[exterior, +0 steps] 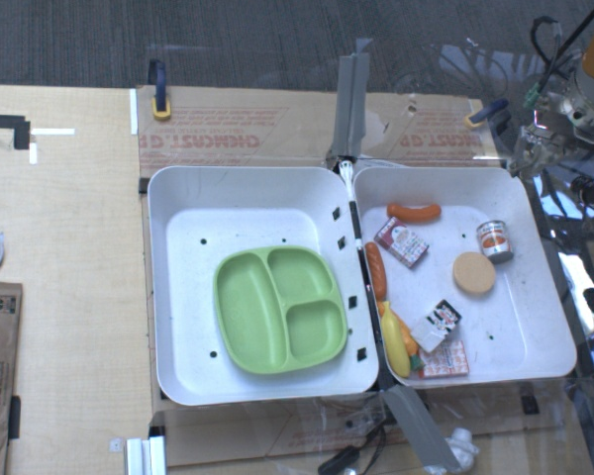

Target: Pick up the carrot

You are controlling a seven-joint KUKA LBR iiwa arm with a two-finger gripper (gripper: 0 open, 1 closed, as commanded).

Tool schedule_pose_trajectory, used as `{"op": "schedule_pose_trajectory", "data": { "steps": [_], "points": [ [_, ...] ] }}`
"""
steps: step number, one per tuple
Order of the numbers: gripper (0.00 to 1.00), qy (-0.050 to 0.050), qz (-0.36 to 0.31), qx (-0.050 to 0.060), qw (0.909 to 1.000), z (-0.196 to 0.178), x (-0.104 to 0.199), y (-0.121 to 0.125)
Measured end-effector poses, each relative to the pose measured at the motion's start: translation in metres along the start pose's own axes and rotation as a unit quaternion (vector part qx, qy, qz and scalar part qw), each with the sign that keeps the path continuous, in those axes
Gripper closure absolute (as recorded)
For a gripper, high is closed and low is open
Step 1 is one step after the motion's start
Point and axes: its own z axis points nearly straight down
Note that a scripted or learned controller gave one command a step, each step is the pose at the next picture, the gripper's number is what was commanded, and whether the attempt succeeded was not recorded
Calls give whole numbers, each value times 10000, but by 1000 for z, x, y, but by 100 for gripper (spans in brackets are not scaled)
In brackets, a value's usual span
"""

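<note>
Your left bin (168, 265) holds a green divided plate (280, 308). In the right bin (535, 255), the carrot (409, 339) lies near the banana (392, 344), half hidden by a small carton (437, 323). The gripper (535, 146) sits blurred at top right; you cannot tell its state

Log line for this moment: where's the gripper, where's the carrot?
gripper: above right bin's far right corner, nothing seen held | carrot: right bin, near-left, beside banana | pickup: not started
</note>
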Motion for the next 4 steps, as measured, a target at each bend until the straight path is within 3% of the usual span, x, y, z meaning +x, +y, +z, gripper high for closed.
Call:
{"op": "schedule_pose_trajectory", "data": {
  "steps": [1,2,3,4],
  "points": [
    [100,1,678,-11,9977,-38,-3,1],
    [0,1,678,-10,9977,-38,-3,1],
    [0,1,2522,11,9677,3,12,-14],
    [0,-2,4877,8,8730,1,-7,-24]
  ]
}}
